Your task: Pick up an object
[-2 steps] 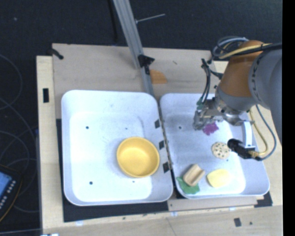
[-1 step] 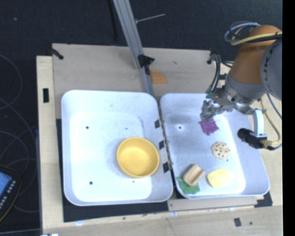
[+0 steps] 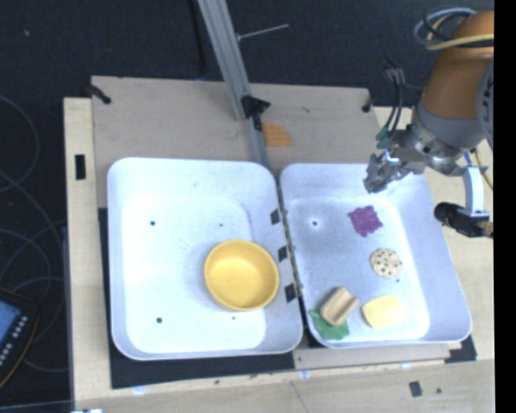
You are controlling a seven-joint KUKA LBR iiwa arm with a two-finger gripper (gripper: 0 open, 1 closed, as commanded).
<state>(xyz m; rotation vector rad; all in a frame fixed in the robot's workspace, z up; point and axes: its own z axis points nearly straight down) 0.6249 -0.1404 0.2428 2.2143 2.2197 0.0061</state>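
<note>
Reaching in from the right, arm [image 3: 451, 93] bent downward, fingers [image 3: 380, 177] above right bin's [image 3: 439, 256] far edge, grip unclear

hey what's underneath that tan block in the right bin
A green piece sticks out beneath the tan block at its lower-left edge. How far the green piece reaches under the tan block is hidden.

Glossy yellow plastic bowl [image 3: 241, 274], matt white bins [image 3: 138, 231]

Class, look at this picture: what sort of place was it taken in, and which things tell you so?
Probably a robotics lab or test bench. A robot arm reaches over two white bins on a wooden bench, small toy-like objects lie in them, and cables trail across the dark floor.
</note>
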